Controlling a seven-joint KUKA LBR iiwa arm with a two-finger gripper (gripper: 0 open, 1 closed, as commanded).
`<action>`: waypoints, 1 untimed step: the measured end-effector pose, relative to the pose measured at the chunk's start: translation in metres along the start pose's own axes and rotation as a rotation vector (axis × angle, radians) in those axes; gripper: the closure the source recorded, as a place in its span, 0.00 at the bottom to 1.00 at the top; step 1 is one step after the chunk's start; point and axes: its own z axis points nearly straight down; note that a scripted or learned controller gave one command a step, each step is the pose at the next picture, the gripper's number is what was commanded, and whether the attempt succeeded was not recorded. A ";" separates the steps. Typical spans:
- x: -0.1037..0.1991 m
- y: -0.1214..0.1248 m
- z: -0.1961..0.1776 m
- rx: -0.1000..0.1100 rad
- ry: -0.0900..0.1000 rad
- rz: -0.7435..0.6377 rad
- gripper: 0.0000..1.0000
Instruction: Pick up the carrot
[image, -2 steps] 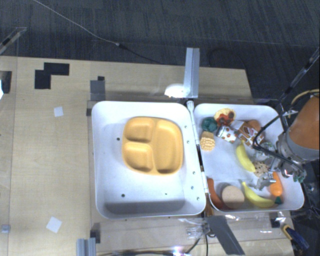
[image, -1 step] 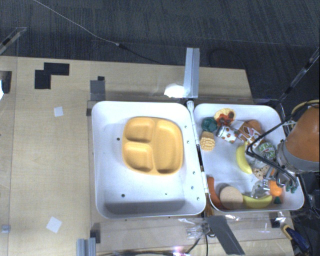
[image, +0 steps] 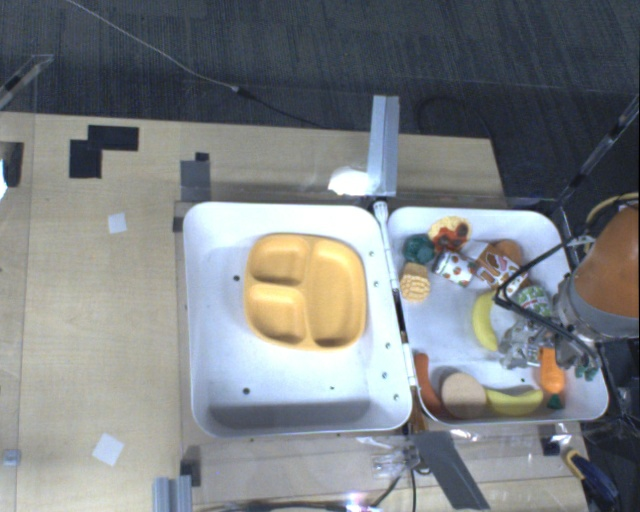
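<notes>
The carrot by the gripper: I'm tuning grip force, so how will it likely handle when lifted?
The carrot looks like a small, smooth toy, so probably rigid and light. Its tapered shape may slip from the gripper. Nudged, it could roll against the banana beside it.

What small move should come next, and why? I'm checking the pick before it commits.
Probably a short lift straight up to test the grip. The hand sits low in the right bin, right over the carrot, with a banana close beside it. Whether the carrot is actually gripped isn't clear from here.
</notes>
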 end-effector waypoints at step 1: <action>0.018 0.069 -0.089 -0.005 0.012 -0.187 1.00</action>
